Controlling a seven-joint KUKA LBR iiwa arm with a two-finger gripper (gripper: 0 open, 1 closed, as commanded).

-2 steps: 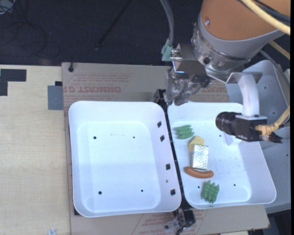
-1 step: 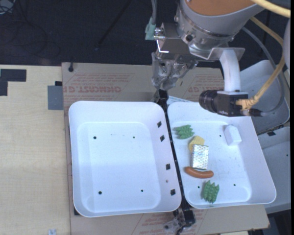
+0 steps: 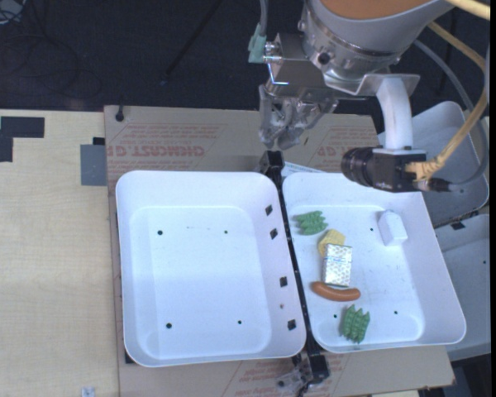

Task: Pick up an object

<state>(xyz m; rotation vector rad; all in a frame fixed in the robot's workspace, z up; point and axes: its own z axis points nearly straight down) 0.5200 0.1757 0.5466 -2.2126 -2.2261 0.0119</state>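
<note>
— While the gripper [image 3: 283,131] hangs above the far edge of the bench, over the seam between the two bins, can you tell how its jaws stand?

— I cannot tell; from this angle the metal there is a blur, and nothing shows between them.

— So where are the things to pick?

— All in the right bin [image 3: 430,246]. A green piece [image 3: 311,221] with a bumpy, leafy outline lies near the divider. Just below it sits a yellow wedge [image 3: 331,240], touching the top edge of a silver box [image 3: 338,265] with a speckled, shiny face, slightly tilted. Beneath the box lies a sausage [image 3: 335,292], orange-red and lying crosswise. A second green piece [image 3: 355,324], ridged like the first, rests near the bin's near rim. A white block [image 3: 391,227] lies apart, toward the right side.

— And the left bin [image 3: 132,263]?

— White, shallow, a few small dark holes in its floor.
</note>
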